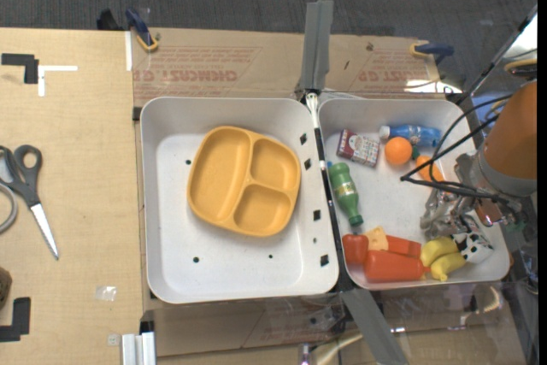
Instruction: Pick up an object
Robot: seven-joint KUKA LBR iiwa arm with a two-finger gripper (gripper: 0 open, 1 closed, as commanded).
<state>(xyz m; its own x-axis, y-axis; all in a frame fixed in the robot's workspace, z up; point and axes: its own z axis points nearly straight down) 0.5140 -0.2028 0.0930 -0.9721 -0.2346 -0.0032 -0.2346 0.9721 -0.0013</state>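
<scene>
Camera view is showing me the left bin with the yellow tray, lying well left of the pincer. I'm hovering the pincer low in the right bin, reaching for a pick, I judge; whether it is open or gripping anything I cannot tell. Just below it are lying the red block and banana; the bottle is sitting left, the orange above. The clutter is crowding my next descent.

A yellow divided plate is seen in a white bin; a green bottle, orange ball and yellow banana are seen alongside.
</scene>
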